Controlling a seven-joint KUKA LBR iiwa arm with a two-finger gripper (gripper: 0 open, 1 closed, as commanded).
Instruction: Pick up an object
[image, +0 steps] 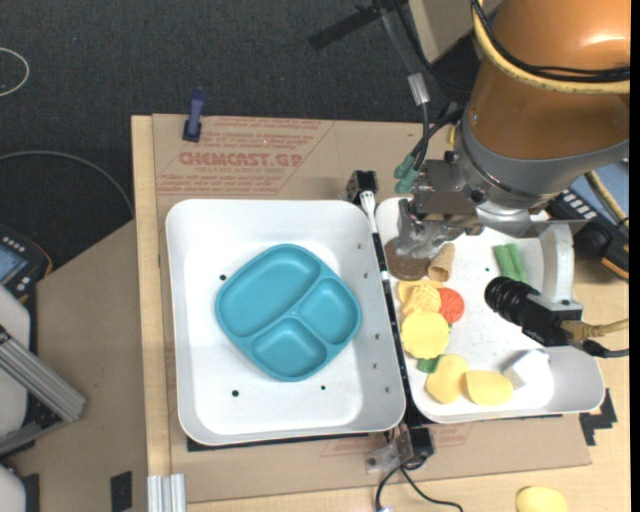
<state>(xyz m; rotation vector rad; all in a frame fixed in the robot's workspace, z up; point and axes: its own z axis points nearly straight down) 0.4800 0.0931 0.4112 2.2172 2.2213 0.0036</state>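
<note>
My gripper (413, 243) is low over the far left corner of the right bin (575, 395). Directly beneath it lies a brown round piece (404, 267), partly hidden by the gripper body. A tan cone (441, 262) rests just to its right. Nearer the camera lie a yellow-orange ridged piece (419, 296), a red slice (453, 305), a yellow disc (425, 334) and two yellow lumps (446, 379) (487, 387). A green piece (512, 262) lies at the far right of the bin.
The left bin (190, 300) holds a blue divided plate (288, 311). The rim between the two bins runs just left of the gripper. A yellow object (541, 499) lies on the bench in front of the right bin. The arm's big grey and orange body covers the right bin's far side.
</note>
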